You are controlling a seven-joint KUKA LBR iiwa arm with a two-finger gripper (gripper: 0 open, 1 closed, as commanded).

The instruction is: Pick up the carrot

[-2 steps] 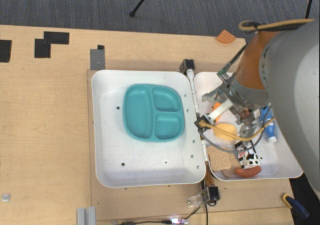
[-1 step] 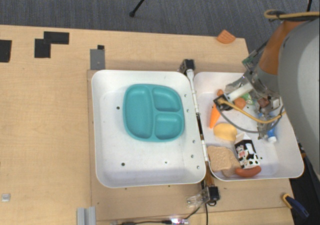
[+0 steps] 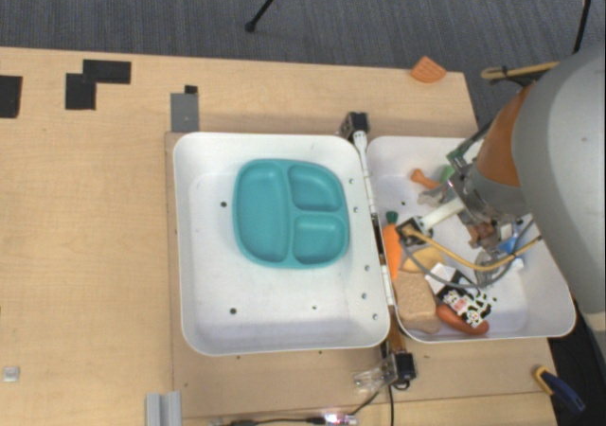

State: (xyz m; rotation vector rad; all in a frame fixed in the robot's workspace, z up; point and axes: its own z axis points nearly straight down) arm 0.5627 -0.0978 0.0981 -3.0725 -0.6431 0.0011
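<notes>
With the carrot (image 3: pixel 390 247) lying along the left wall of the right bin (image 3: pixel 544 320), beside the bread (image 3: pixel 417 297), we move the gripper (image 3: pixel 483 230), whose opening we cannot tell, left and descend squarely over it.

One fixed cam, high above the bench (image 3: pixel 85 225), looking down at a slant w/ both white bins (image 3: pixel 275 320) mid-frame; arm (image 3: pixel 568 159) enters right of bins.
</notes>
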